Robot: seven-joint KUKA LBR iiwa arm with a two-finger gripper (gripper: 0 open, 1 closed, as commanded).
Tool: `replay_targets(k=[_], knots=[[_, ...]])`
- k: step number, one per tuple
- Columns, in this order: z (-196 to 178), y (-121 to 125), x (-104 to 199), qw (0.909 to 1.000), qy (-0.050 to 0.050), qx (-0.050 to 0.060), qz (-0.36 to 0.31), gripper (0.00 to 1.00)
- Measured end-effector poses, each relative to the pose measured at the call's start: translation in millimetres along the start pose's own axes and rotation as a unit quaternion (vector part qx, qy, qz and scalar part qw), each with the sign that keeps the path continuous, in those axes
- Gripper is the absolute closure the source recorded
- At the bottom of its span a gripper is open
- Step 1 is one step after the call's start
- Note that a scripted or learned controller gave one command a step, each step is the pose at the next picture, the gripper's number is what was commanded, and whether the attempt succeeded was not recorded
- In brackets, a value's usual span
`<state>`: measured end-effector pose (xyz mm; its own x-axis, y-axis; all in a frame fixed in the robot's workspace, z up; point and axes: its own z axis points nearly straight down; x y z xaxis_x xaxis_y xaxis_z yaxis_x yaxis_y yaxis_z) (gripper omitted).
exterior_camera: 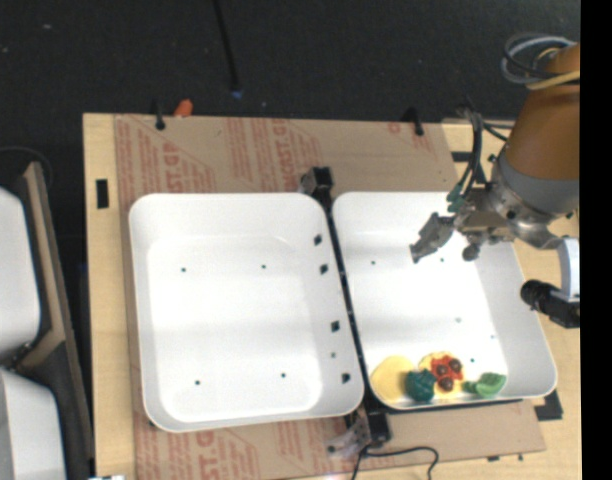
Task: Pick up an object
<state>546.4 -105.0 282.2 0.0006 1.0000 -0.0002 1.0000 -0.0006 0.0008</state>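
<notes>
At the near edge of the bench (116, 438), a dark cable (386, 458) is seen trailing below the two bins. Just beyond it, in the near corner of the right bin (506, 298), a small cluster of objects is found. A pale yellow disc (391, 376) lies furthest toward the divider. A teal object (419, 387) rests against the disc's right edge. A red object (445, 369) with dark spots is placed just behind and to the right of the teal one, touching it. A green object (487, 383) lies beside the red one, close to the bin's near right wall. All four are grouped tightly and lie on the bin floor.

Beside the right bin, the left bin (156, 268) is positioned, and the two are joined by a row of black clips (336, 326) along the shared edge.

Further back, over the far part of the right bin, the gripper (450, 239) is held above the floor, well apart from the cluster. Two dark fingers (426, 238) are seen spread apart, with nothing between them. Behind the gripper, the grey wrist and the orange band (546, 133) are seen, entering from the right. A brown board (236, 153) with red print is visible under both bins at the far side.
</notes>
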Motion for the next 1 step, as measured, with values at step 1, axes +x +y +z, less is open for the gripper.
replay_targets(k=[1], knots=[[9.9, 5.2, 11.7, 1.0, 0.0, 0.0, 0.008, 0.0]])
